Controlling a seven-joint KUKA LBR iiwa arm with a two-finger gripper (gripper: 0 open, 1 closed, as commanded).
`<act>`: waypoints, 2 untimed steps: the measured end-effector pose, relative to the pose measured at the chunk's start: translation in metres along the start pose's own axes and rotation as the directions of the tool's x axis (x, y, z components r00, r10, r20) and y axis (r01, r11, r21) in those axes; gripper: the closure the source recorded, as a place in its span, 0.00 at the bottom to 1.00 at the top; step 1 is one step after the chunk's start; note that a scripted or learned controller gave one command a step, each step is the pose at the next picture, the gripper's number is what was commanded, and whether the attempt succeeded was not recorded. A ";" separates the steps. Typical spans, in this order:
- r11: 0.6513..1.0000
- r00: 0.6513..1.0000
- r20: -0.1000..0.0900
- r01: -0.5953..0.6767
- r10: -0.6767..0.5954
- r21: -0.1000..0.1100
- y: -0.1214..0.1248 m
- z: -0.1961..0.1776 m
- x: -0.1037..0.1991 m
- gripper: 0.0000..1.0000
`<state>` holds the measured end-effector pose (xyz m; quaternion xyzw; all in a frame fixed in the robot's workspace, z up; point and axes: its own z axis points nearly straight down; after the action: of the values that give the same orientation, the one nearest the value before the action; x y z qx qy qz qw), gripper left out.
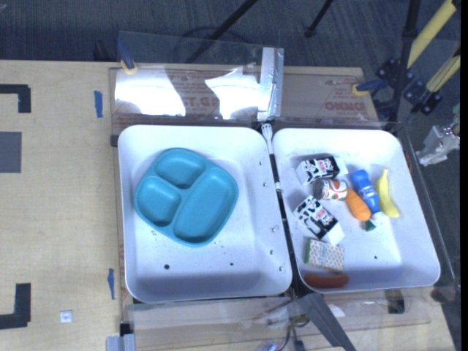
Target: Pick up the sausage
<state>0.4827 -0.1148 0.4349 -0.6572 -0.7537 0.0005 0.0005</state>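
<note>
The sausage (pixel 325 279) is a short reddish-brown link lying crosswise against the front wall of the right bin (pixel 417 258), just below a small patterned box (pixel 325 255). My gripper (pixel 439 143) shows as a pale metal piece at the view's right edge, just outside the right bin's far right corner. It is high and well away from the sausage, with nothing seen in it.
The right bin also holds two black-and-white cartons (pixel 319 168) (pixel 314 214), a small can (pixel 333 189), a carrot (pixel 357 205), a blue bottle (pixel 364 189) and a banana (pixel 387 195). A blue divided plate (pixel 187 194) lies in the left bin (pixel 139 269).
</note>
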 end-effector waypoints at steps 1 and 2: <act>1.000 1.000 0.002 0.001 -0.001 -0.004 0.001 -0.011 0.000 1.00; 1.000 1.000 0.005 0.003 -0.002 -0.009 0.003 -0.022 0.000 1.00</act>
<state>0.4853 -0.1148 0.4566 -0.6563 -0.7545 -0.0012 -0.0044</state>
